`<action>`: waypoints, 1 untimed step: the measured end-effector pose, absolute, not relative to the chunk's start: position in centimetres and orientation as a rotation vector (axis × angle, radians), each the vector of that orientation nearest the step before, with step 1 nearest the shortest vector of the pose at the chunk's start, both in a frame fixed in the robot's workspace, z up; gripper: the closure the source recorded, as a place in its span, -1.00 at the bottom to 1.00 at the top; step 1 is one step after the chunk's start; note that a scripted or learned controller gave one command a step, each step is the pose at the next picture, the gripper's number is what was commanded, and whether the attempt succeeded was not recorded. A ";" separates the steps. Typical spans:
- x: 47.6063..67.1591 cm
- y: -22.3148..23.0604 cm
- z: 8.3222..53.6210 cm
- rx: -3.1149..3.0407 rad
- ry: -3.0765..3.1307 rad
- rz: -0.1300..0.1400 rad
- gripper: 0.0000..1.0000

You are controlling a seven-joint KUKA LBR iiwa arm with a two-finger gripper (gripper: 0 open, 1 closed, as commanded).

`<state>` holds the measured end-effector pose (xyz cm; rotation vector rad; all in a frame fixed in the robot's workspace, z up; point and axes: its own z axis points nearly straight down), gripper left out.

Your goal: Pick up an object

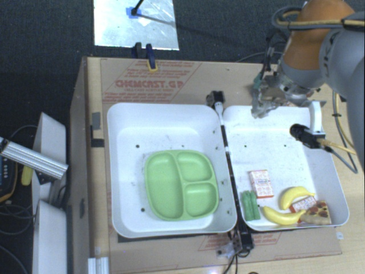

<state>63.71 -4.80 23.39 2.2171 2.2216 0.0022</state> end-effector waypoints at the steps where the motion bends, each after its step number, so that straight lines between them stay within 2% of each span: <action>1: 64.6 -6.1 21.9 2.218 2.221 0.001 1.00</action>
